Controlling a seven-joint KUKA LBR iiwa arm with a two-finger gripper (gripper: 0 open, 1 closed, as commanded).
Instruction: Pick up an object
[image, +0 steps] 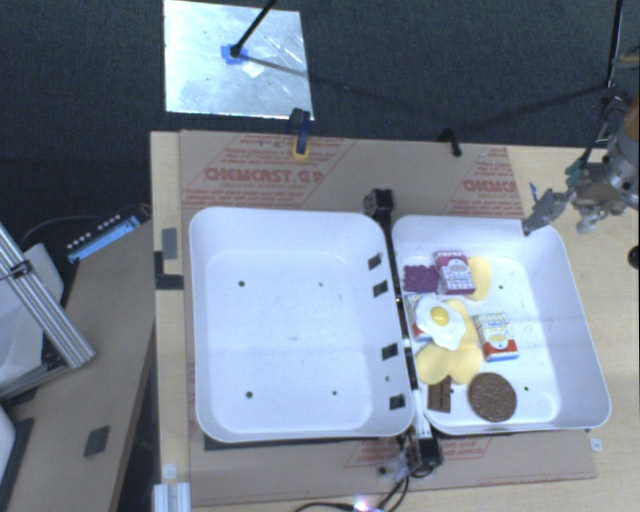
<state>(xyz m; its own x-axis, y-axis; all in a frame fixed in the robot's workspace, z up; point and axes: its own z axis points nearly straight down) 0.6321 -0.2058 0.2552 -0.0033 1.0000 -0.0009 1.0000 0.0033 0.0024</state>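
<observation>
Two white bins sit side by side on the surface (170, 420), which carries a cardboard sheet (260, 165) printed with red lettering. The left bin (215, 235) and the right bin (575, 320) meet along a seam fitted with dark clips.

The objects all lie in the right bin, bunched against its left wall. At the top is a purple box (455, 270), with a darker packet (418, 277) just to its left and a yellow piece (480, 275) touching its right side. Below them lies a fried egg (440, 322), white with a yellow yolk, overlapping a larger yellow shape (445, 362) beneath it. A small carton (496, 335) with a red base rests just right of the egg. Near the bin's front edge sit a round brown cookie (492, 396) and, beside it to the left, a small dark brown bar (439, 396).

The gripper (545, 212) hangs above the far right corner of the right bin, well apart from the objects and holding nothing. Whether its tips are apart or together cannot be told at this size.

Beyond the surface, a shiny metal plate (235, 60) lies on the dark floor.
</observation>
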